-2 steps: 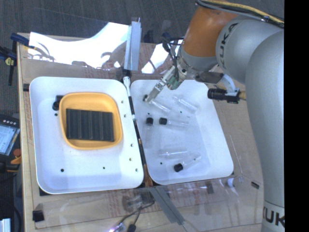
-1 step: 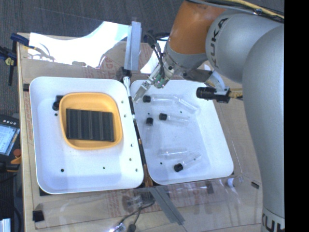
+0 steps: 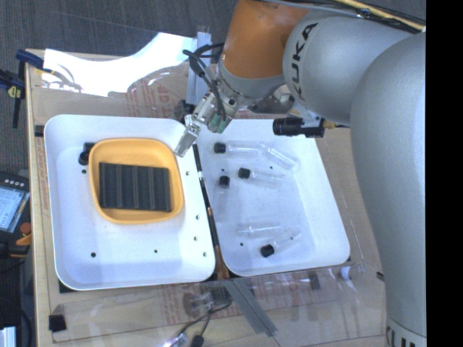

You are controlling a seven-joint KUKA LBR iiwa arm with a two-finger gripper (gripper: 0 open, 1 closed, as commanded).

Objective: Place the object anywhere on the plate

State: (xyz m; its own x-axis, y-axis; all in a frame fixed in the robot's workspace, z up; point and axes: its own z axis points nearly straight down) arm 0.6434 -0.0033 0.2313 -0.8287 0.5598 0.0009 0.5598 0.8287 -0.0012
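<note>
Nearest, lying in the right bin [image 3: 318,194]: clear plastic tubes with black caps, one [image 3: 269,238] by the front wall, others [image 3: 249,161] scattered toward the back. Further left, sitting in the left bin [image 3: 65,215]: yellow plate [image 3: 135,181] bearing a dark ribbed insert. Farther back, hovering over the bins' shared edge: gripper [image 3: 189,134], fingers' state impossible to tell.

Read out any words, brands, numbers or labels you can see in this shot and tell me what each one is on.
"KUKA": dark letters running up the grey arm casing, just past the orange band.
Small device screen at the left edge: shows something, too small and blurred to read.
Cardboard sheet behind the bins: faint reddish printing, not legible.
</note>
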